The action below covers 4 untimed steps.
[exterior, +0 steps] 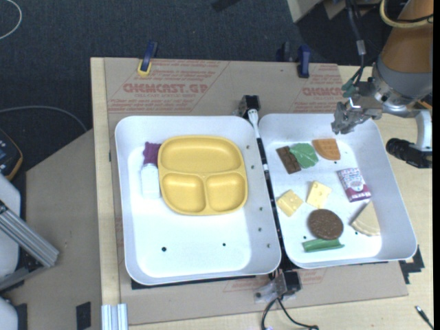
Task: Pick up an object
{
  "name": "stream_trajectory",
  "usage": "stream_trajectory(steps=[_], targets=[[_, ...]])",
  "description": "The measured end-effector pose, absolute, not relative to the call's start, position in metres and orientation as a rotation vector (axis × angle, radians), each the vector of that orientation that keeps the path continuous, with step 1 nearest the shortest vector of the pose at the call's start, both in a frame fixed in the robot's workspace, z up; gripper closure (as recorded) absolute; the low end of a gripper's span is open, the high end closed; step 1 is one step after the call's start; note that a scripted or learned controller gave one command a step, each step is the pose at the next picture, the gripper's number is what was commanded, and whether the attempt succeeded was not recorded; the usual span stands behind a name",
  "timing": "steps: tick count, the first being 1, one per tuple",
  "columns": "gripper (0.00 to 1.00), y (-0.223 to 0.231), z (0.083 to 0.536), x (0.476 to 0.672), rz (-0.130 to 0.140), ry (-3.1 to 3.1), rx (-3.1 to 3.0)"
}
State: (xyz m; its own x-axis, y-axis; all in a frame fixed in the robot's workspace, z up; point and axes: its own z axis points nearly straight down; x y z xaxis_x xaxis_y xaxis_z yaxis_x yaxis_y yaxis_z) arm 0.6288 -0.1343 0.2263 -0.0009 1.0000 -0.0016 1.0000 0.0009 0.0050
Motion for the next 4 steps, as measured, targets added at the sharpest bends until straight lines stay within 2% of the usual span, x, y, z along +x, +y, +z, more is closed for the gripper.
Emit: stream_trajectory(steps=[1,2,3,4], targets=[[1.0,-0.072,0.222,0.615,0.0,2.231,2.218],[1.0,-0.042,0.218,0.61,-0.001,2.228,2.22],[1.0,-0.038,0.218,0.597,-0.003,2.224,2.223],[1.0,-0.046,0.218,0.61,0.003,2.22,2.22]])
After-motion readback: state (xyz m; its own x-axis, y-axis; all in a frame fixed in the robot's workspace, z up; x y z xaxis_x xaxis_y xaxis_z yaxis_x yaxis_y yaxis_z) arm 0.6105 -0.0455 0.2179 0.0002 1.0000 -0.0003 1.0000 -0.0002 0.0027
